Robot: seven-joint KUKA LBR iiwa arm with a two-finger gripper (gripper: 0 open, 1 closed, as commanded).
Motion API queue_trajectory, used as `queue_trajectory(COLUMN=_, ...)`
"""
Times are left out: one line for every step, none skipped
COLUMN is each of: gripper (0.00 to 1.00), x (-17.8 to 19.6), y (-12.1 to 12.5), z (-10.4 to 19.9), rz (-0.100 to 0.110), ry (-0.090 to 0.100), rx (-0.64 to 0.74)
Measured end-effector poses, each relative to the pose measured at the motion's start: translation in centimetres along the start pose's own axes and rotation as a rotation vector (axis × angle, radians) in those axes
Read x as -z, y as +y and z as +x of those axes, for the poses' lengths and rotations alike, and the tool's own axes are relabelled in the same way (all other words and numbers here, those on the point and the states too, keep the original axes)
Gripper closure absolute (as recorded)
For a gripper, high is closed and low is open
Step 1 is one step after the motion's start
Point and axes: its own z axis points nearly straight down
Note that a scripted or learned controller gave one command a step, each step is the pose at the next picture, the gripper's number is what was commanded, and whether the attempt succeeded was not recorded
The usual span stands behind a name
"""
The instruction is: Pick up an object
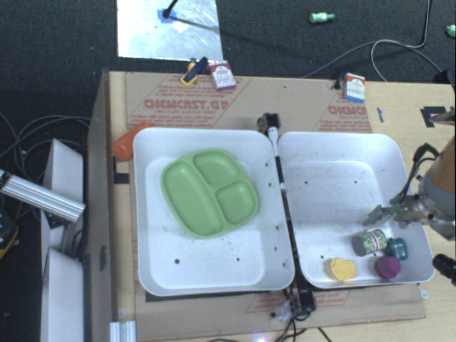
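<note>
Gripper (381, 216) over right bin (335, 155), near front-right corner, fingers spread, holding nothing. Small can (369, 242) just below it, w/ teal, purple, yellow bits.

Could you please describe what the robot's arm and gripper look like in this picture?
At the camera view's right edge, the grey metal arm shows a faint orange tinge at its top. A dark cable loops beside it. The grey two-finger gripper ends in slim, pale metallic fingers. No markings are legible.
</note>
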Motion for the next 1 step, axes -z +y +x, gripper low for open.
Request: queue_trajectory(gripper=0.00, x=-5.00, y=8.98, z=0.09, rz=0.012, ry=0.003, rx=-0.001)
